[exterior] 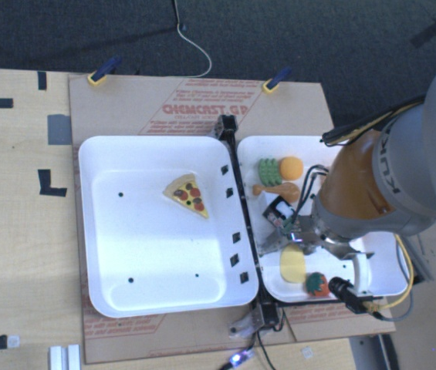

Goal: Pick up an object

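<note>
**Arm low in crowded right bin**

L to R: a pizza slice (187, 195) is seen alone in the left bin (148, 260), w/ room all round. In the right bin (295, 142) the gripper (283, 233) is held between a black piece (279, 210) and a yellow block (292, 265), near the divider. Its opening can't be told. A centred descent is advised.
</note>
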`<move>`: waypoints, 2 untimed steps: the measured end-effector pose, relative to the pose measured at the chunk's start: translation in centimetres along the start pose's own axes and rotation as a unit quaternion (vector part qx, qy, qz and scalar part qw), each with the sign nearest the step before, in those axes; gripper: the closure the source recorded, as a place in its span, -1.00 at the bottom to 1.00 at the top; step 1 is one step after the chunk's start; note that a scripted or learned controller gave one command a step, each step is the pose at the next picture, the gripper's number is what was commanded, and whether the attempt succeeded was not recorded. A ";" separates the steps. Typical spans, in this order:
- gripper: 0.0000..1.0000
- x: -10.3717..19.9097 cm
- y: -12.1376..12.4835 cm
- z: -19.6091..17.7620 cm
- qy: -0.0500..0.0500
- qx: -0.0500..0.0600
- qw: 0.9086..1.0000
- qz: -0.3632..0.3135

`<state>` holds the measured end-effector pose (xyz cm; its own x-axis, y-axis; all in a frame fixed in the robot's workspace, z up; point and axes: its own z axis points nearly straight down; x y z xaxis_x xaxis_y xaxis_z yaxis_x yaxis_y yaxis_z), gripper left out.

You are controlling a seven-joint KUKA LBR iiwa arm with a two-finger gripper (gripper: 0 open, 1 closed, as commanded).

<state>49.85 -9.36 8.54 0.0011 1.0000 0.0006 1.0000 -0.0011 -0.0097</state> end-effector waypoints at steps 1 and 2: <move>1.00 0.1 0.2 -1.3 0.001 -0.002 1.000 -0.001; 1.00 5.2 11.5 -10.6 0.000 -0.013 1.000 -0.006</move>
<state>61.45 -4.22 19.06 -0.0108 0.9999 -0.0002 0.9998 0.0108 0.0159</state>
